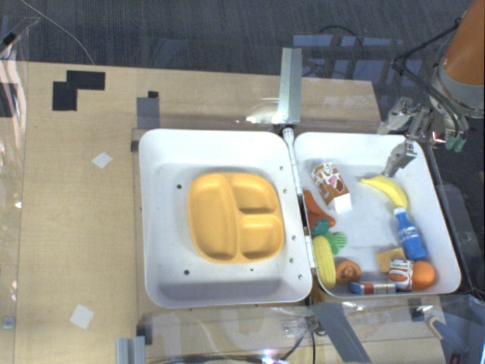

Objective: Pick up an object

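overhead, pale wood bench (68,226), two white bins (155,226), perhaps dark carpet (189,21) beyond

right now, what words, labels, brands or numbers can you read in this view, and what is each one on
No text reads clearly enough to quote.
Small carton: red and white printing, too blurred to read.
Blue bottle: white label band, too small to read.
Small can: red and white label, blurred.
Marker-like tube: markings too small to tell.
Yellow divided tray: no markings visible.
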Controlling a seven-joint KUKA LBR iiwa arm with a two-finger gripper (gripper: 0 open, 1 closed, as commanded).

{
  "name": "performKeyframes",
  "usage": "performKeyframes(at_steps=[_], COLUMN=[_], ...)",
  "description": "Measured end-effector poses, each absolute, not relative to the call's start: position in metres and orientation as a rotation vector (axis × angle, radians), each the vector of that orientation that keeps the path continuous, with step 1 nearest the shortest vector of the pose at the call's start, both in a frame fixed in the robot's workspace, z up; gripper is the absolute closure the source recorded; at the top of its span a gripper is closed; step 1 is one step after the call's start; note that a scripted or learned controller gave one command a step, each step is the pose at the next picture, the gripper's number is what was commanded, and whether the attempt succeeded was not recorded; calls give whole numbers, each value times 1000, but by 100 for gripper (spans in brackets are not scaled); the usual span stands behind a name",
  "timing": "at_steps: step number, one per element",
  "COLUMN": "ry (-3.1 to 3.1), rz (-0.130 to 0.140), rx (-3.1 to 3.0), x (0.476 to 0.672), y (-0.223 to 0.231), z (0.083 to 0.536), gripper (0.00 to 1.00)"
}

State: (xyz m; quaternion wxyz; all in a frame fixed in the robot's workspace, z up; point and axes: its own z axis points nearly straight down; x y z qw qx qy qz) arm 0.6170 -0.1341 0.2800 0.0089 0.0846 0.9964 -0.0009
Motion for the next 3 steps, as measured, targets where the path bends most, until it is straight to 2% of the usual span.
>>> performKeyframes(at_steps=[1, 2, 3], ry=[3115, 2926, 2771], rz=[3, 1, 5], rx=[472, 1141, 1472], x=[625, 630, 664], y=[-130, -138, -93], z=[139, 105, 107], gripper=[0, 0, 0])
